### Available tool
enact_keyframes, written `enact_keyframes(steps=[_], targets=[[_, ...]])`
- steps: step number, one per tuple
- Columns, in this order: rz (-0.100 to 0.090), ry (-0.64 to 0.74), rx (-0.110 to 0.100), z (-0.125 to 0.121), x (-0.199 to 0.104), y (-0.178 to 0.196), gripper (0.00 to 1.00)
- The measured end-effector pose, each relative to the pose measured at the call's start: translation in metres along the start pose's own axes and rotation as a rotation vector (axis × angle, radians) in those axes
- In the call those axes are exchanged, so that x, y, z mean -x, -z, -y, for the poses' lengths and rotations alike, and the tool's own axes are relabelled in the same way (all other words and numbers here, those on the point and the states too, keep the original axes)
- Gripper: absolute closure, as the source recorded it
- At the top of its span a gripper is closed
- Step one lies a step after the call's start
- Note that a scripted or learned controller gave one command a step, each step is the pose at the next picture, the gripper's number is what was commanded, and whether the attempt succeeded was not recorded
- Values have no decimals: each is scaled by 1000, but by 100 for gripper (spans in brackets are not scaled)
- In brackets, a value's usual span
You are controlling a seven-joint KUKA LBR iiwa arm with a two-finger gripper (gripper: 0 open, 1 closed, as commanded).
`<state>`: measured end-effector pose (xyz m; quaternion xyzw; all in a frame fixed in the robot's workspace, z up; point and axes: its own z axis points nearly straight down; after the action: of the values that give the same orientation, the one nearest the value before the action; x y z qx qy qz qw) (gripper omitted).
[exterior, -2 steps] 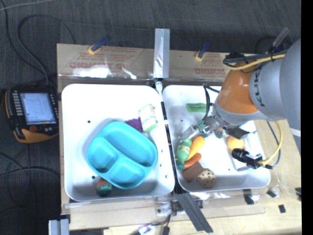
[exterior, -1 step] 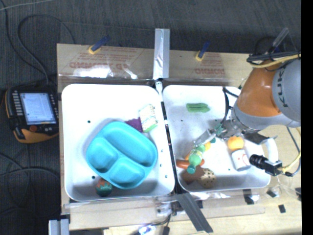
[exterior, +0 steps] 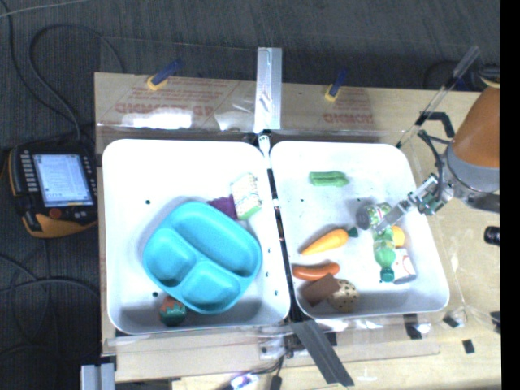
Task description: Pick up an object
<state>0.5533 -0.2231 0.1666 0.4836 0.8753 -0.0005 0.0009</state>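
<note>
Claw (exterior: 382,215) low in the right bin (exterior: 406,165), right of frame centre; its opening cannot be told. Carrot (exterior: 327,240) just left of it, green bottle (exterior: 384,257) below, pickle (exterior: 327,179) above.

i see my pendant (exterior: 55,187) lying on the dark carpet (exterior: 341,15) left of the bench, screen lit, its cable (exterior: 49,47) looping away behind. two clamps (exterior: 165,74) sit on the bench's far edge, well apart.
</note>
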Motion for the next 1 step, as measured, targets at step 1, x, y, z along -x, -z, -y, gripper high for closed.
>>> enact_keyframes(steps=[1], targets=[[2, 66, 6, 13, -10, -70, 0]])
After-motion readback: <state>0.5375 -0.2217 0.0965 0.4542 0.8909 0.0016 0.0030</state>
